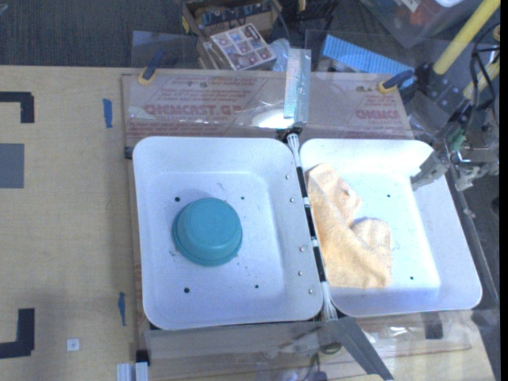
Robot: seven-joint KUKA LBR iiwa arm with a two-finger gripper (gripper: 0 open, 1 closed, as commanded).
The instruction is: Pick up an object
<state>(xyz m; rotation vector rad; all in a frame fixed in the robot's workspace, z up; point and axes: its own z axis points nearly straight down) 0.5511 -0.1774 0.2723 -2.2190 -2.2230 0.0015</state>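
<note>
Left bin (151,165): holds one teal bowl (208,230), upside down, round, approx. centre of the floor, clear of all four walls. No long axis; approach dir. is free.

Right bin (444,244): holds one yellow cloth (349,232), crumpled, lying against the left wall of that bin, beside the divider between bins. Long axis runs approx. 12-to-6 o'clock on the bin floor. A small pale grey patch sits on the cloth near its mid-right edge; can't tell what it is.

Gripper (432,167): at the upper-right rim of the right bin, entering from the 3 o'clock side. Blurred and partly lost in cabling; can't tell its state. Nothing seen held.

Key relation: from the gripper, the cloth lies at approx. 8 o'clock, near, same bin. The bowl also lies at approx. 8 o'clock but well apart, across the divider. Judgement: cloth is the nearer candidate. Probable req.: travel toward 8 o'clock, descend, close across the cloth's short axis on a raised fold.
</note>
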